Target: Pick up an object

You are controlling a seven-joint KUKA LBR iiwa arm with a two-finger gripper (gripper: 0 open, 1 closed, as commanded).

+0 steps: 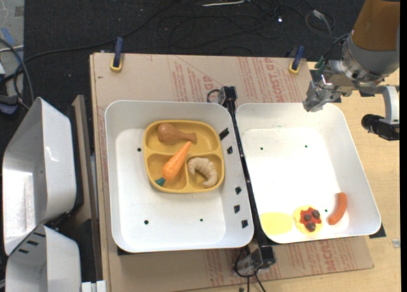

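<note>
The claw [316,101] hangs over the right bin's [356,157] far rim; I cannot tell its opening. Red print on the cardboard [191,77] is unreadable.

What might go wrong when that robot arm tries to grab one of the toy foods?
The sausage, flat yellow piece and berry tart lie close to the right bin's near wall, so the pincer may bump the rim. The yellow piece looks too flat to pinch. The carrot sits in a divided plate that could shift.
</note>
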